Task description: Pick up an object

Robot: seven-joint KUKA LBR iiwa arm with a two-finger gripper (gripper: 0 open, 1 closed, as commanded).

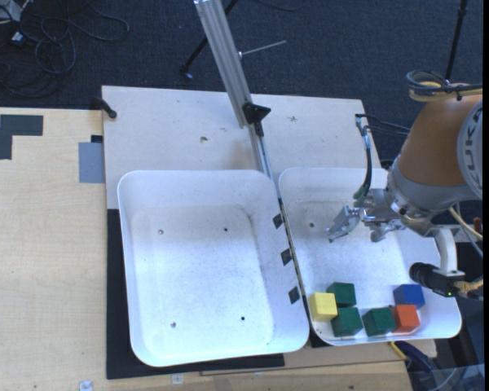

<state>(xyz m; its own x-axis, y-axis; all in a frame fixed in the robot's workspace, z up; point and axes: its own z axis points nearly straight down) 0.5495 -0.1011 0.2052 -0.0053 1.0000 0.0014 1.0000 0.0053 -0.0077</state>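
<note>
Right bin point(310, 187), white, shallow, on the right part of the worktop point(179, 129); contents gathered along its near edge: yellow cube point(323, 305) nearest the divide between the bins; three green cubes, one point(341, 292) just behind the yellow, one point(346, 322) just right of it, one point(378, 322) further right; orange cube point(406, 317) touching that last green one; blue cube point(408, 295) just behind the orange, toward the near right corner; all cubes close-packed, several touching.

Claw point(340, 228), metal, above the middle of the right bin, pointing toward the divide; fingers set narrowly apart, nothing between them; well apart from the cube cluster, which lies nearer the front edge.

Arm point(440, 149), grey and orange, over the bin's right rim.

Left bin point(130, 210), white, alongside; black clips point(286, 256) along the shared rims; an aluminium rail point(228, 63) rising slantwise from the worktop's far side toward the divide.

Open room: the far half of the right bin's floor bare behind and left of the claw; worktop bare beyond both bins' far rims.
</note>
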